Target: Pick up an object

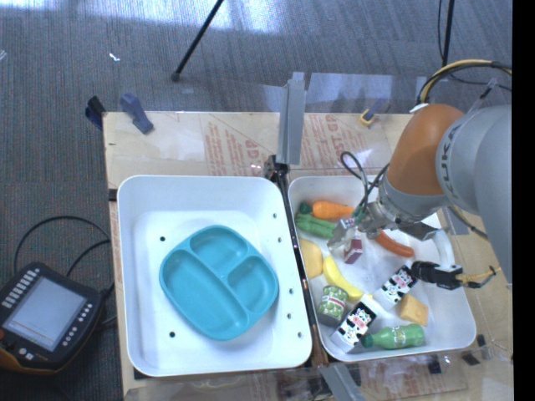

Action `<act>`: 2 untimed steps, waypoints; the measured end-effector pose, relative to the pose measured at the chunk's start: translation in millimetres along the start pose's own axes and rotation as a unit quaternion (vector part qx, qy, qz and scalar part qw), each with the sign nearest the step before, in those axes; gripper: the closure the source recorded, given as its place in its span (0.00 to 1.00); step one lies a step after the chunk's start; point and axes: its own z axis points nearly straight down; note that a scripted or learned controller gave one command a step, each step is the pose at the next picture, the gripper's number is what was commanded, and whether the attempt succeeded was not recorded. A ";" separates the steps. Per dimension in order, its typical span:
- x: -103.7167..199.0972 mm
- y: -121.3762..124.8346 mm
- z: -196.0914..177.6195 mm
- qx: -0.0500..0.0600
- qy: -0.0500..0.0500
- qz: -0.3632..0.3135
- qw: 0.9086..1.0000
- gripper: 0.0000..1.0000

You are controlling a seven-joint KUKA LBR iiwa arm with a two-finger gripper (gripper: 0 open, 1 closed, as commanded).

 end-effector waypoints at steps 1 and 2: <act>0.2 -0.5 -5.8 0.003 0.002 0.001 1.000 1.00; 69.8 -5.9 -168.9 0.000 -0.001 0.015 1.000 1.00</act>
